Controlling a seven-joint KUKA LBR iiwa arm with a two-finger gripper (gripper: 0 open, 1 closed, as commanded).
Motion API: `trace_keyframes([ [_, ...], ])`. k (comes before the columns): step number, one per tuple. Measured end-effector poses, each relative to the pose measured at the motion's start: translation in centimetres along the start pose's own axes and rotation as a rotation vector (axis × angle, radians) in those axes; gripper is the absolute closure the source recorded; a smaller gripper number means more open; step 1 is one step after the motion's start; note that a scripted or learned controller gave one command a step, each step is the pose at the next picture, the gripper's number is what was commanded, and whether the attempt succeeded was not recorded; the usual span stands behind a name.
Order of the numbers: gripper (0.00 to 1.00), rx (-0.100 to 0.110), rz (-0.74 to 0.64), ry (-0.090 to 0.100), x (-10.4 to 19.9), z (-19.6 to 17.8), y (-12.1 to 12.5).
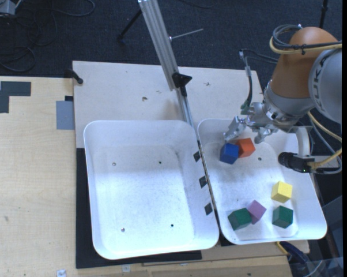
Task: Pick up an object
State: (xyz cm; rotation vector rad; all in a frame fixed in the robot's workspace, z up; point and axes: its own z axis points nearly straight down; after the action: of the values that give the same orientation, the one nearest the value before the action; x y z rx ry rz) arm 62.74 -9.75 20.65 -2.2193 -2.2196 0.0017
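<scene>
Two white bins sit side by side on the counter [133,97]. I see the gripper [246,133] hovering in the right bin [312,224], just above the touching blue cube [229,153] and orange cube [246,148]. I can't tell the jaws' state.

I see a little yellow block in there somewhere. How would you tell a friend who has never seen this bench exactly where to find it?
Start at the right-hand white bin, the one the grey and orange arm reaches into. Look at its near right part, where a yellow cube sits alone above a green cube. It is the only yellow block, apart from the purple cube and the blue and orange pair near the gripper.
</scene>
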Motion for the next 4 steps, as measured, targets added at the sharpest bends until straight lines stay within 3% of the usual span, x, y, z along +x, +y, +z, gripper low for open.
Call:
trace_keyframes([
  [1,0.00,-0.002,-0.003,0.000,2.0,0.6,1.4],
  [2,0.00,-0.009,-0.001,-0.001,4.9,-9.9,1.5],
  [3,0.00,0.008,0.002,-0.002,-2.3,5.4,3.2],
  [4,0.00,-0.023,-0.003,-0.007,-3.6,8.5,3.5],
])
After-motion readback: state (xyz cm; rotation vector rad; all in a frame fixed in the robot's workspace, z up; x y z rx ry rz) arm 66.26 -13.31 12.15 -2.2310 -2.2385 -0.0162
